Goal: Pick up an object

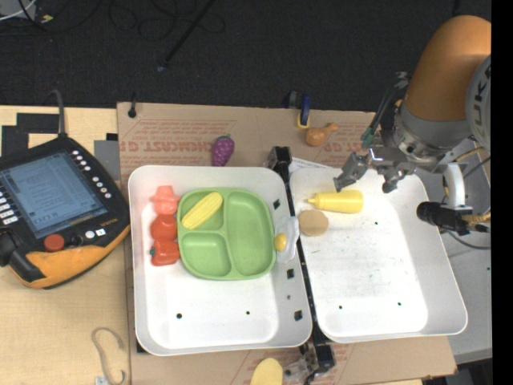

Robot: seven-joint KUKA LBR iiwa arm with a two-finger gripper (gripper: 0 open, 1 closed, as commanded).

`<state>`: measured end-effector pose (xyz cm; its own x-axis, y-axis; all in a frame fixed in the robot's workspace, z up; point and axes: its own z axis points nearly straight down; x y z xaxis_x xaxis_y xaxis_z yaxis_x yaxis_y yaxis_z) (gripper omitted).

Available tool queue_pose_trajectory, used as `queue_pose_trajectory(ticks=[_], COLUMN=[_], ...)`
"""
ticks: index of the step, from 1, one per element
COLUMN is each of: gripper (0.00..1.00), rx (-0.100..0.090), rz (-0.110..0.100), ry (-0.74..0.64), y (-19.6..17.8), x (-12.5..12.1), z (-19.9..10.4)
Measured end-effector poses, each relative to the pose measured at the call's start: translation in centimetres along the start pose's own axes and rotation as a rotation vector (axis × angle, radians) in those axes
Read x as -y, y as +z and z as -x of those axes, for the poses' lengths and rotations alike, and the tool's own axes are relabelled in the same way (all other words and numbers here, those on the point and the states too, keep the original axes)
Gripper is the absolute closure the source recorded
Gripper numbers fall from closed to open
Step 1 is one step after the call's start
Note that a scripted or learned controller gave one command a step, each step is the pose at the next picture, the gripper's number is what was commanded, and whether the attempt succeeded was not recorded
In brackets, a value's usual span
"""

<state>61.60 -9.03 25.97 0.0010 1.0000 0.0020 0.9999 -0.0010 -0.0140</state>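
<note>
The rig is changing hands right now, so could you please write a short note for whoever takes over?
Gripper: open, holding nothing, poised over the far edge of the right bin.
Right bin: yellow bottle lying on its side just below the jaws; a tan ball beside it.
Left bin: green tray with a corn cob in one compartment, red toy alongside it.
Done: nothing picked up yet.
Left: lower onto an object, probably the bottle as it is nearest, close, and lift.

Dark carpet behind wood bench
</note>
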Motion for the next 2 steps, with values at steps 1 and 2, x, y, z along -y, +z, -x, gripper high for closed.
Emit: queue_pose_trajectory(ticks=[1, 2], gripper=[0.00, 0.00], rx=[0.002, 0.001], rz=[0.013, 0.008], ry=[-0.002, -0.002], y=[-0.7, 4.2], x=[-0.2, -1.0], z=[0.0, 0.3])
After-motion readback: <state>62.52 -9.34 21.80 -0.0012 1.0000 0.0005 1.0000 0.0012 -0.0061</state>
